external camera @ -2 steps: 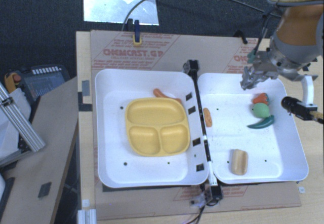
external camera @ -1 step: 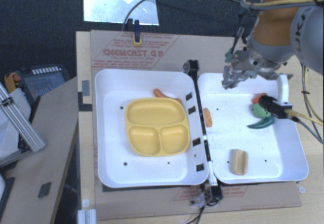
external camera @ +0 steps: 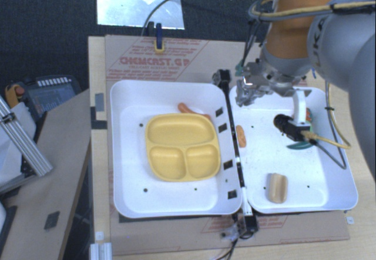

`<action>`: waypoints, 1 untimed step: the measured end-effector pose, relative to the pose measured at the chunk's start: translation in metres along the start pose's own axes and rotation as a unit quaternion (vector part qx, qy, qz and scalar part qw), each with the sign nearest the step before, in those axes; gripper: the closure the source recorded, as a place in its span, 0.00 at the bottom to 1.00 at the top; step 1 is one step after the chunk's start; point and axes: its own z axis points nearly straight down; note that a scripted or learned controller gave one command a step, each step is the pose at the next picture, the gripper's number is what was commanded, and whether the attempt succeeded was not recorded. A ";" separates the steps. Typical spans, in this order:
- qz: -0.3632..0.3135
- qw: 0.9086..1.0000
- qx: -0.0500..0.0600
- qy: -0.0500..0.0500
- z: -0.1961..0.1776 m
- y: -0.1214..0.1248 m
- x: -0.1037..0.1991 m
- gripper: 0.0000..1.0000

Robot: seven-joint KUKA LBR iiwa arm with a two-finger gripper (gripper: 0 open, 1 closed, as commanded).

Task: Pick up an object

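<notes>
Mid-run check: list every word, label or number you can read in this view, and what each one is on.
"CHEMCAST G P", in red capitals, on the brown sheet behind the left bin; the last characters are blurred.
More red print on the same sheet below the bins, near the front edge: too small to read.
Handheld control unit at the left: its screen and keys are too blurred to read.
The yellow tray carries no lettering I can make out.

A bulky grey arm [external camera: 346, 35] wears an orange band [external camera: 302, 15], with black and yellow cables looped around it.
</notes>
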 end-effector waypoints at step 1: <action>0.000 1.000 0.000 0.000 0.018 0.007 0.049 1.00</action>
